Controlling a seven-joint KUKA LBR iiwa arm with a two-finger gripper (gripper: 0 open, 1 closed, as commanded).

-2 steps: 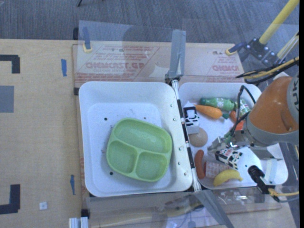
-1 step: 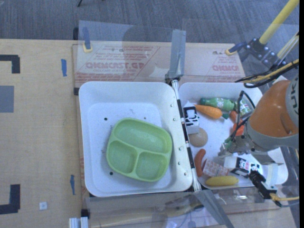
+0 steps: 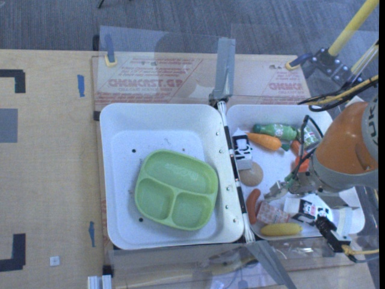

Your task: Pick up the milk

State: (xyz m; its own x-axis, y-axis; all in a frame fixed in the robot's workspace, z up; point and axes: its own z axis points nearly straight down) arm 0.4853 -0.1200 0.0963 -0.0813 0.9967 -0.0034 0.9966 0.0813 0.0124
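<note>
The milk (image 3: 241, 150), a small white carton with black markings, lies against the left wall of the right bin (image 3: 272, 110). My gripper (image 3: 287, 189) hangs low over the middle of that bin. It is to the right of the milk and a little nearer the front, with a clear gap between them. It hovers above a crinkled snack packet (image 3: 272, 212). The grey arm with its orange band (image 3: 344, 146) reaches in from the right and hides part of the bin's right side.
The right bin also holds a green bottle (image 3: 275, 129), a carrot (image 3: 265, 141), a tan round item (image 3: 251, 174), a red sausage (image 3: 252, 201) and a banana (image 3: 281, 229). A green divided plate (image 3: 175, 189) lies in the left bin (image 3: 120, 125).
</note>
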